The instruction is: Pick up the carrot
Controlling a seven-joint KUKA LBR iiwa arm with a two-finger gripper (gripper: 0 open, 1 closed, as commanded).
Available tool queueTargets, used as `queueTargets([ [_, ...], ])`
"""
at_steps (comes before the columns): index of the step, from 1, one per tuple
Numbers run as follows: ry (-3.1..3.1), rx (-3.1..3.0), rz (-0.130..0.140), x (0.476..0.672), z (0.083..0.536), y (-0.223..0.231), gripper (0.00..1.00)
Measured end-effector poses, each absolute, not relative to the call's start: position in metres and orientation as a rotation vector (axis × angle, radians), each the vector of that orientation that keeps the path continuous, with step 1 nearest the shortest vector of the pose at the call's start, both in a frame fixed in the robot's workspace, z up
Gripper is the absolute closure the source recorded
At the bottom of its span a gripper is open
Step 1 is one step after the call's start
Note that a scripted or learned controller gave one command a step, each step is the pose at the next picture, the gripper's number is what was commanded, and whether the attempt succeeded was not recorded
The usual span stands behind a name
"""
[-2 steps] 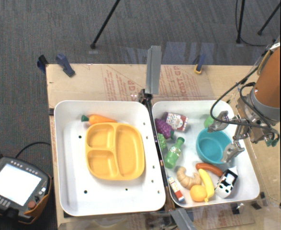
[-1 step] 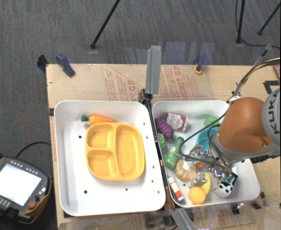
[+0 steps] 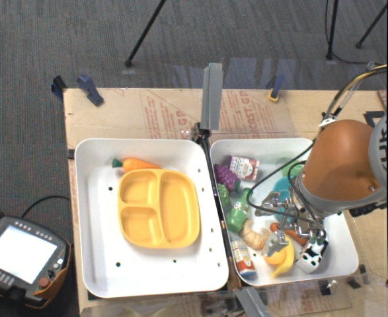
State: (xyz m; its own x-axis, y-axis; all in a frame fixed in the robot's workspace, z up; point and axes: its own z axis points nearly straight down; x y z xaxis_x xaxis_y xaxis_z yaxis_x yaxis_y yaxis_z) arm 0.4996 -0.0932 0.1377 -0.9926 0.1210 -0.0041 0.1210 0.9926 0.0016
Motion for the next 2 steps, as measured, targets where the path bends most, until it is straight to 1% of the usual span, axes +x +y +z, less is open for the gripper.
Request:
queueTargets([
  [1, 3.116, 0.415, 0.001, 0.4751, 0.0860, -0.0834, 0.00],
  [2, 3.116, 0.407, 0.001, 0.4760, 0.0959, -0.0831, 1.00],
])
